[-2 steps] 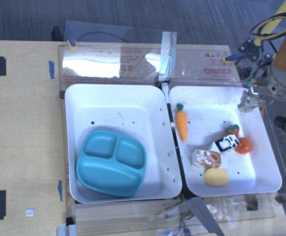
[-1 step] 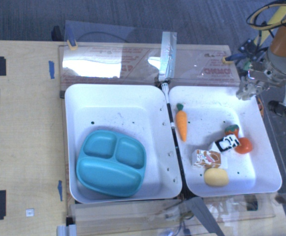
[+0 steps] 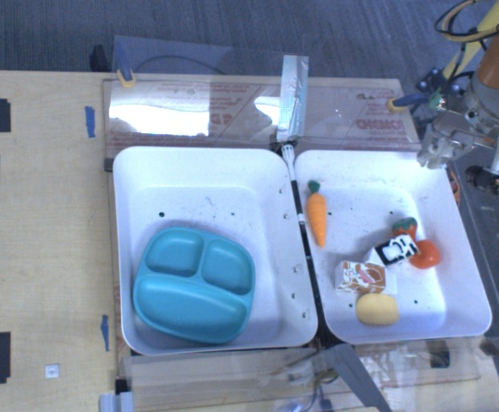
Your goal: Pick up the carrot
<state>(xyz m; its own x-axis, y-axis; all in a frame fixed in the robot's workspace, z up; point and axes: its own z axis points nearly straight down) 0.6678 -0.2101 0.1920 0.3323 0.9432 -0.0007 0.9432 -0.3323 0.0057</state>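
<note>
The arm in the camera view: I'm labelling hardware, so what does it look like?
The arm at the upper right has an orange band, with yellow cables looping above it and blue fittings beside them. Its gripper end is pale grey metal.

Carrot (image 3: pixel 317 216) in right bin (image 3: pixel 468 256)

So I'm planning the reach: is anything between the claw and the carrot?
Nothing visible. The carrot lies alone by the right bin's left wall; the claw is over its far right corner, with bare floor between. The other toys sit nearer, off that line.
</note>
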